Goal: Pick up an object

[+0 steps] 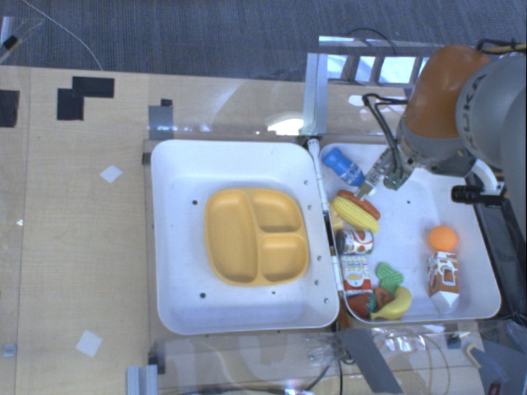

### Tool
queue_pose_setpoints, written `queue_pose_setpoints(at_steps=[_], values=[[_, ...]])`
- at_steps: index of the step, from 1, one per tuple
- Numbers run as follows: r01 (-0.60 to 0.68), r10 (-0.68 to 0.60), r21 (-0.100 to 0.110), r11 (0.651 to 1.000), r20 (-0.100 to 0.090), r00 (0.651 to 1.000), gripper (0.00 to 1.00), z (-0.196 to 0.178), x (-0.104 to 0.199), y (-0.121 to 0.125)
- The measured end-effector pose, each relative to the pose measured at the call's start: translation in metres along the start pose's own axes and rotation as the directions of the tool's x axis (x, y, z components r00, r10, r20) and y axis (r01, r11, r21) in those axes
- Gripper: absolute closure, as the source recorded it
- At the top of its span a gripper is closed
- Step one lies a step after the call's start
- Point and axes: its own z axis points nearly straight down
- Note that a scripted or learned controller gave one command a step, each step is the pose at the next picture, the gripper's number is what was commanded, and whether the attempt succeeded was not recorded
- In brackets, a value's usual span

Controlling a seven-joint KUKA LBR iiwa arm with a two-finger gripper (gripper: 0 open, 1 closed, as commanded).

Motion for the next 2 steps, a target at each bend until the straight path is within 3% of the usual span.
queue_pose_setpoints(at_steps=[1, 2], values=[[-0.307, 0.307, 0.003, 0.952, -0.003, 0.952, 1.00, 0.006, 0.019, -0.008], [-0.349, 0.349, -0.024, 0.937, 0.017, 0.937, 1.00, 0.012, 0.025, -0.030]])
